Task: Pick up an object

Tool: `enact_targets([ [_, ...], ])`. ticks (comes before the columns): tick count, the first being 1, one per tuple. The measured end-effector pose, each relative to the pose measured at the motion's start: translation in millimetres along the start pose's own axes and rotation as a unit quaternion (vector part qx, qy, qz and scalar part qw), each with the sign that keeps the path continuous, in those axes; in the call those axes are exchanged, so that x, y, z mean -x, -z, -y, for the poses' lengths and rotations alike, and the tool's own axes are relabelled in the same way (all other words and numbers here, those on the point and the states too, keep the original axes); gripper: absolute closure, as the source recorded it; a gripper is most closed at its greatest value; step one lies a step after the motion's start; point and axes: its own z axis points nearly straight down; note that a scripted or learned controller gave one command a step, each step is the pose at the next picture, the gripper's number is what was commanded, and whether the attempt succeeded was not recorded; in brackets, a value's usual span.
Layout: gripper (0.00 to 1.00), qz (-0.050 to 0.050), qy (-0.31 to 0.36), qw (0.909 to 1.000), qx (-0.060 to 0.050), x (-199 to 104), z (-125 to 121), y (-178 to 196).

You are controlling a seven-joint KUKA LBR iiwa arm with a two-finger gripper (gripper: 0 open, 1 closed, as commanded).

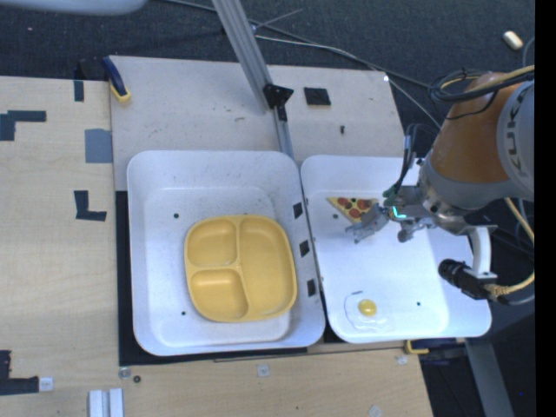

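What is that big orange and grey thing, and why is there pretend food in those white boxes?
That big thing is a robot arm. It reaches in from the right side of the picture, and a camera fixed above the bench looks down on it at a slant.

At its end is a gripper, a little hand with two fingers. A program tells it to try picking something up.

The two white boxes are shallow bins. The left bin holds a yellow plate split into three sections. The right bin holds a toy pizza slice and a toy fried egg.

The gripper is low, right next to the pizza slice. I can't tell from here whether it has grabbed it.
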Motion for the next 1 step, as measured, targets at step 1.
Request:
enact_targets([
  [1,0.00,0.000,0.000,1.0000,0.001,0.0,-0.3,0.4],
])
